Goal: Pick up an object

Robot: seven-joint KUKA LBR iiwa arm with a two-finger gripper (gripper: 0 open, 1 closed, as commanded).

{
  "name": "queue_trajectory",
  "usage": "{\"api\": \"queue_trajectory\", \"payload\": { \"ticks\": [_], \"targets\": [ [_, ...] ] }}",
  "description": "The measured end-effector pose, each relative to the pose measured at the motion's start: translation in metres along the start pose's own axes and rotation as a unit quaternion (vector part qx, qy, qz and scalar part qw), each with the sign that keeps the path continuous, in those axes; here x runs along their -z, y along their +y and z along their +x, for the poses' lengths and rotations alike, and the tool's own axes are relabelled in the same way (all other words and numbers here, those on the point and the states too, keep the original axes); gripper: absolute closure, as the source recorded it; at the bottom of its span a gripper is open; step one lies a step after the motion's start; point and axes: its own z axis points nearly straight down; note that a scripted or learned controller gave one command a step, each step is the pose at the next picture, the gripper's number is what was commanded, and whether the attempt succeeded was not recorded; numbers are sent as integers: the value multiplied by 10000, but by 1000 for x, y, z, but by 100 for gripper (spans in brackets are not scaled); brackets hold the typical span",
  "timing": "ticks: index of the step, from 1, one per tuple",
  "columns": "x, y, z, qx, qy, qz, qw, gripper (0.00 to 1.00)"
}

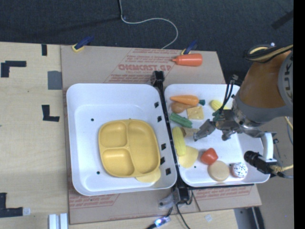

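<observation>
Though lowered over the right-hand bin (248,92), spread apart and grasping nothing, with bare white floor between the jaws. Reaching in from the view's right on a grey arm (267,97) with an orange band. Candidates for picking scattered all around the jaws, none touching them. Just to the view's left of the jaws, a green pod (181,119) lying at a slant, and below it a corn cob (179,141) along the bin's left wall. Up and to the left of the jaws, a square yellow cracker (195,112), with a carrot (184,99) lying crosswise just beyond it and a small brown piece (177,108) tucked beside the two. Straight above the jaws, close by, a small yellow piece (216,104) partly hidden by the wrist. Below the jaws, near, a red tomato (208,155); left of that a pale yellow lump (188,157); further below, a tan round bun (218,171) touching or nearly touching a white dotted ball (239,170). Well apart on the jaws' left, in the left-hand bin (78,128), a yellow divided plate (128,147) lying over a yellow disc (148,177). Far above the jaws, outside both bins on the cardboard (105,66) covering the worktop (24,128), a second orange carrot (188,59).
</observation>
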Motion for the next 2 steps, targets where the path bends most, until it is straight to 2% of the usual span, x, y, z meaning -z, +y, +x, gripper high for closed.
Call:
{"api": "queue_trajectory", "payload": {
  "ticks": [1,2],
  "targets": [
    [6,2,0,16,-5,-50,10000,0],
    [-42,1,-2,13,-2,-27,10000,0]
  ]
}}
